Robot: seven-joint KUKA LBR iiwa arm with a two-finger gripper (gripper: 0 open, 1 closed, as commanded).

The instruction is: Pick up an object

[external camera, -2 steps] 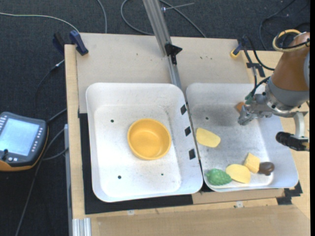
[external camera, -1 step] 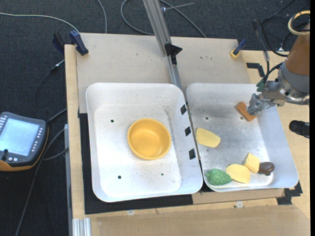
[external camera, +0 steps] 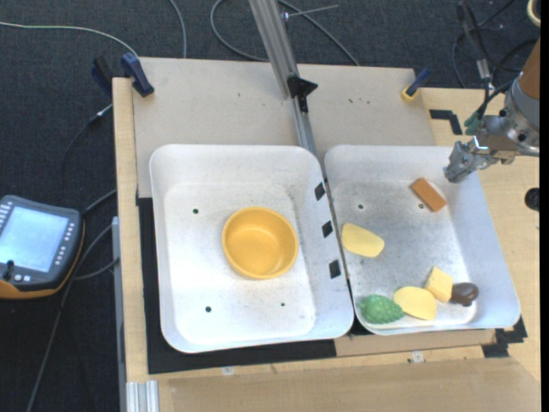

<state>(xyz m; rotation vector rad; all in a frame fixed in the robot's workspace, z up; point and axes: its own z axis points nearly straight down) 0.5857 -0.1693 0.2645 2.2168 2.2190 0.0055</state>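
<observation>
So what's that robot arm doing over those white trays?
It's trying to pick something up. The gripper hangs over the top right corner of the right bin, close to an orange block, and it isn't holding anything. Lower in that bin lie a pale yellow piece, a green lump, two more yellow pieces and a small brown thing. The left bin has a yellow bowl.

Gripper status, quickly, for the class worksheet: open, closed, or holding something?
Gripper: cannot be told whether open or closed. Nothing shows between its tips; it sits over the right bin's upper right edge, beside the orange block.
</observation>
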